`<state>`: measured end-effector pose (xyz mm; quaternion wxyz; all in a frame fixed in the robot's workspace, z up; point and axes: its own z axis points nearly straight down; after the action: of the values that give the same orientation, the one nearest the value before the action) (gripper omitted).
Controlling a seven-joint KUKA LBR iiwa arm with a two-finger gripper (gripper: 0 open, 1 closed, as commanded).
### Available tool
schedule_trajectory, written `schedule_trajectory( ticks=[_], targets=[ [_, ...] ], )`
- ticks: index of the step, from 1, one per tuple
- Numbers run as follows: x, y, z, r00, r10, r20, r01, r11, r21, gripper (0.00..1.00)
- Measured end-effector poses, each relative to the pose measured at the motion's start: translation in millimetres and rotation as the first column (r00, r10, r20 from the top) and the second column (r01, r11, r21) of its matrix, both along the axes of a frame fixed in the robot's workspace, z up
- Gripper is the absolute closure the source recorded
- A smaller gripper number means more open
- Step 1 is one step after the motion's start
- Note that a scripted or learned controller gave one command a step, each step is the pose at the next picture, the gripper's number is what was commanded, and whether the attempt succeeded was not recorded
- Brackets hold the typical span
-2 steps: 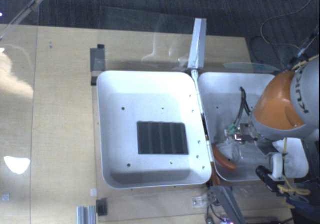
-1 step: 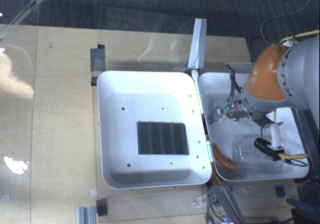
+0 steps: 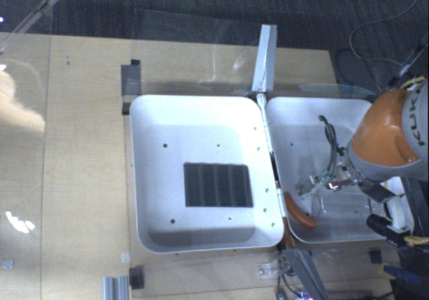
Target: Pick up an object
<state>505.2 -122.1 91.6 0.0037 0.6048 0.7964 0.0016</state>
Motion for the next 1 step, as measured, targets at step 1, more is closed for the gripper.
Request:
schedule_trajectory(
  ticks=[1],
  targets=[
    [8.8, 17.2, -1.4, 0.991, -0.133, 0.008, 0.133, 0.991, 0.0, 0.0]
  ],
)
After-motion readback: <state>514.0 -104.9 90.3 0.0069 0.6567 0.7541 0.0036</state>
